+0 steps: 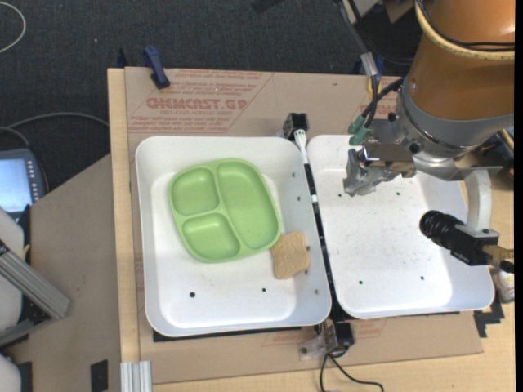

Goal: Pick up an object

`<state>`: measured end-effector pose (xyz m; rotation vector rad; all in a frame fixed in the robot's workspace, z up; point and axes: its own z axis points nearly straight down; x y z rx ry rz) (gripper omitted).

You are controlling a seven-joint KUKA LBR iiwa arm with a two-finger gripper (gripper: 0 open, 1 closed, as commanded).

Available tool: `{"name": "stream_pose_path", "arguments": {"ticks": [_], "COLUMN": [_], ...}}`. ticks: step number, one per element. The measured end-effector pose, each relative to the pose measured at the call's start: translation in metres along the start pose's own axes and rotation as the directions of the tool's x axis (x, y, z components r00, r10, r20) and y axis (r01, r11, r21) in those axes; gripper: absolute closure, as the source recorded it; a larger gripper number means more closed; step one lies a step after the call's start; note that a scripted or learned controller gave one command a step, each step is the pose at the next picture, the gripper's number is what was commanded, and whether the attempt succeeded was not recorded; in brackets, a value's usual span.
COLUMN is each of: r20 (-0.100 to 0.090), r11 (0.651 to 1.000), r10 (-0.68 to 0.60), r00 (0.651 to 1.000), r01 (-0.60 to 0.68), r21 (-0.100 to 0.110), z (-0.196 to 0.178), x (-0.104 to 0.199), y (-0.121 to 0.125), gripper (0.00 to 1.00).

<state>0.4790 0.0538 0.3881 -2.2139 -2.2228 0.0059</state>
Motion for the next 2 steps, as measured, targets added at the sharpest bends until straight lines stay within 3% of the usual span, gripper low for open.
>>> {"name": "stream_pose_path", "arguments": {"ticks": [1,2], "r20": [-0.002,0.0], "r11": [1.0,1.0], "r10": [-0.004,0.002], "r00": [1.0,1.0], "r01": [0.004,-0.002], "r21": [-0.009,-0.01], "z": [-0.0241,-0.0337], "x": [0.0657,0.0623], "y": [0.0004,0.0009], "gripper": [1.0,1.0]}}
